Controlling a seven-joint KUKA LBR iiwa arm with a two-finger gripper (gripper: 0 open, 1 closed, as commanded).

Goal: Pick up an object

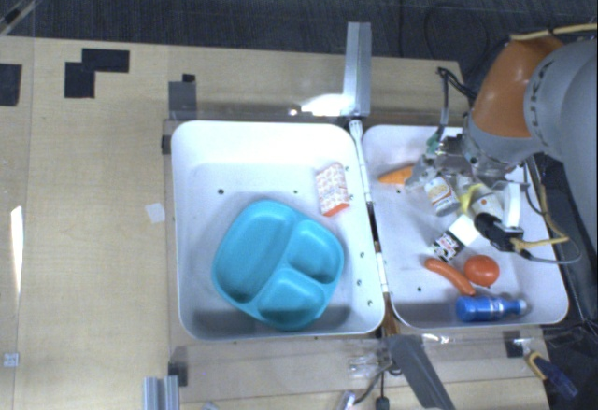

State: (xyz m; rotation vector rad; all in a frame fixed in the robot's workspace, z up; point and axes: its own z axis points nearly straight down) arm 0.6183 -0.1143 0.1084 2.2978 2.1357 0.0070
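Bench: we see a pale wooden top (84, 240) bearing two shallow white bins side by side.
Left bin: its white floor (201, 203) carries the two things listed below for it.
Right bin: its white wall (378, 212) touches the left bin along the middle divide.
Arm: we see the grey arm with its orange band (509, 91) over the right bin's far right corner.
Blue tray: a three-compartment tray (278, 261) lies flat in the left bin, near its front.
Gripper: it (447, 176) hangs low over the right bin's upper part; we cannot tell how it stands, as clutter hides it.
Blue bottle: on its side (490, 308) at the right bin's front edge.
Packet: white and orange (331, 189), by the left bin's right wall.
Carrot: an orange piece (449, 274) just left of a red ball (482, 270).
Orange wedge: it (396, 176) lies left of the gripper.
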